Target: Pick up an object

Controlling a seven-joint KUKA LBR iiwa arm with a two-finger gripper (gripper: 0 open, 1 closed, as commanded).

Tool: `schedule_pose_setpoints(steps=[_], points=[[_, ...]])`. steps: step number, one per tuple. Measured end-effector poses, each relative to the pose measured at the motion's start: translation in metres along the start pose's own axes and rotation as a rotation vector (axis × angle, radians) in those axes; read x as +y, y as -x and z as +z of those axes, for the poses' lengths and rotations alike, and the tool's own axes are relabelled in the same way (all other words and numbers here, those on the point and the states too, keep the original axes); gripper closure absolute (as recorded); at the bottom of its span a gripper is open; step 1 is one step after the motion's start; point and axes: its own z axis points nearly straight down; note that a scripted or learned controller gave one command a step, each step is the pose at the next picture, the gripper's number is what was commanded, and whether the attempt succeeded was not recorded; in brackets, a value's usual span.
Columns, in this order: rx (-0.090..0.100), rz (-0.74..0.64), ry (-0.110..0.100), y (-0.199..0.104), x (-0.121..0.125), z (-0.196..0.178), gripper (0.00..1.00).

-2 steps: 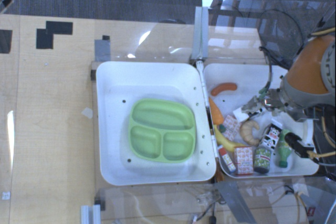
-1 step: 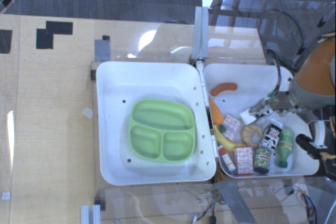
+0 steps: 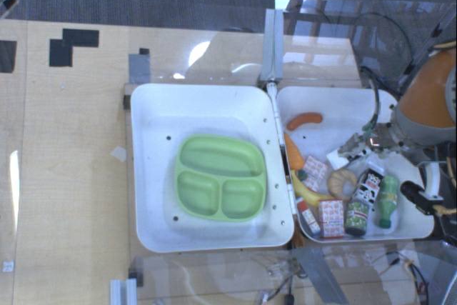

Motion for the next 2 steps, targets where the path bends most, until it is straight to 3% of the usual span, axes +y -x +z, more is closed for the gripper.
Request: schedule_pose_setpoints(steps=[1, 2], points=[[0.008, 0.002, 0.005, 0.011, -0.004, 0.0, 0.0], [-0.005, -0.121, -0.006, 0.002, 0.016, 0.001, 0.0]])
